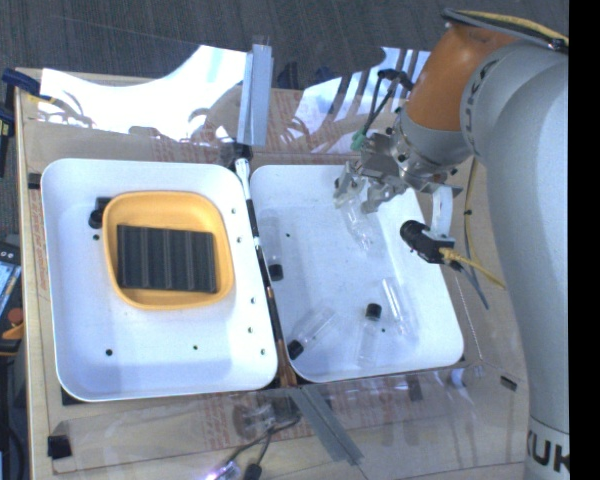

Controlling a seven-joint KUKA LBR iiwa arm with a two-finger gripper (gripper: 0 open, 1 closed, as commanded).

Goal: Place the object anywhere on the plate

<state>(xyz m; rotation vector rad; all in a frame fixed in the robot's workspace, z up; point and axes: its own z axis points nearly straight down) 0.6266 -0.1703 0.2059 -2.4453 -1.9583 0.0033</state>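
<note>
A yellow plate (166,208) with a dark ribbed middle lies in the left bin (80,338). Several clear tubes with black caps lie in the right bin (310,198): one (315,325) near the front left, one (393,304) toward the front right, one (365,342) between them, and one (361,231) just below the gripper. My gripper (362,194) hovers over the back of the right bin, open, with nothing between its fingers.
A small black piece (275,271) sits by the right bin's left wall and a black cap (373,311) lies near the front tubes. A grey upright bar (254,93) stands behind the gap between the bins. The arm (510,168) covers the bench's right side.
</note>
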